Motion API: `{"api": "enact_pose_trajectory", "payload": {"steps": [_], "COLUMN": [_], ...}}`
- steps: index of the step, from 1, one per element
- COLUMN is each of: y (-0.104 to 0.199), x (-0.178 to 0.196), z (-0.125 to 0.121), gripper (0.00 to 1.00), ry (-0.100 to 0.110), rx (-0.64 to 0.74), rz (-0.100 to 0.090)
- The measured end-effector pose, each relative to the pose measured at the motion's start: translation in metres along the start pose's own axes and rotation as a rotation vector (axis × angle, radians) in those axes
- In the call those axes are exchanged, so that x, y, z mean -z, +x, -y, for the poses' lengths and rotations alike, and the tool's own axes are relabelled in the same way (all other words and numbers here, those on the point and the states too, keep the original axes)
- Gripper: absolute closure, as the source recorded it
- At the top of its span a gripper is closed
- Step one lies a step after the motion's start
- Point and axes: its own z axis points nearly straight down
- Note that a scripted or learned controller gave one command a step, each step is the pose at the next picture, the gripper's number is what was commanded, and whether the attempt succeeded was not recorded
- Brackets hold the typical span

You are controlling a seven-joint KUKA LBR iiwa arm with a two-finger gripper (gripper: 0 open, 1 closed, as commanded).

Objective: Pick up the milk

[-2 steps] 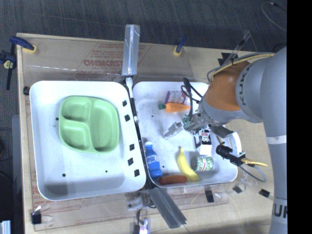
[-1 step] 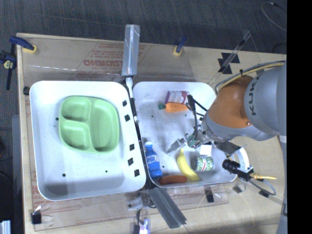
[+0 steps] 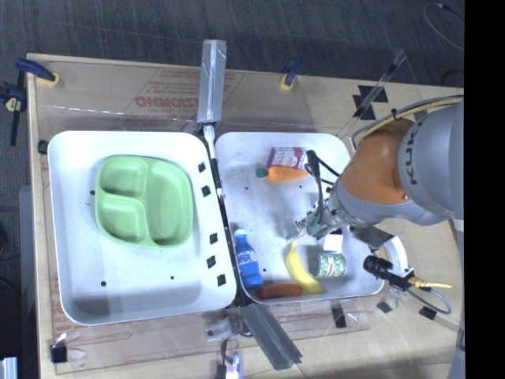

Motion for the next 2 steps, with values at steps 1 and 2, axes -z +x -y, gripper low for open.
{"api": "enact_pose_trajectory", "payload": {"steps": [1, 2], "y": [-0.0272, -0.0272], "x": [0.1031, 0.103], "z": [-0.074, -0.0739], "gripper": [1.0, 0.0], "ry": [-0.002, -0.002], "rx": [0.141, 0.141], "rz": [0.002, 0.001]}}
